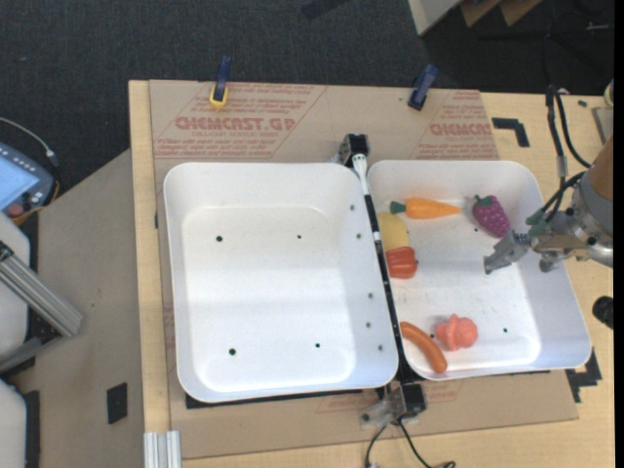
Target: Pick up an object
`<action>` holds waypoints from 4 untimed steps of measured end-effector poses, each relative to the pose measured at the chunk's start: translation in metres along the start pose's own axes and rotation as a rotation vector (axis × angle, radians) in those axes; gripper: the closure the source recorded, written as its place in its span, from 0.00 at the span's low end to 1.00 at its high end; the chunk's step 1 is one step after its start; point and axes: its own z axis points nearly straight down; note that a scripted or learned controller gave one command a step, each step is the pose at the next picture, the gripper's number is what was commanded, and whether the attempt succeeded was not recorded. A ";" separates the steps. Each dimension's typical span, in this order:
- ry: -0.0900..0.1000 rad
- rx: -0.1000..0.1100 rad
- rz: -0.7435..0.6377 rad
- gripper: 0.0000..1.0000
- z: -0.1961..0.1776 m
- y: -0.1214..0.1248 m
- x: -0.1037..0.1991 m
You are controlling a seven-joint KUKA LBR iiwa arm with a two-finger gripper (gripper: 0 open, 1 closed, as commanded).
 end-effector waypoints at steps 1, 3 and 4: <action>0.004 0.006 -0.002 0.00 0.029 -0.022 0.032; -0.001 -0.002 0.001 1.00 0.081 -0.020 0.064; -0.005 -0.017 -0.002 1.00 -0.032 0.040 0.048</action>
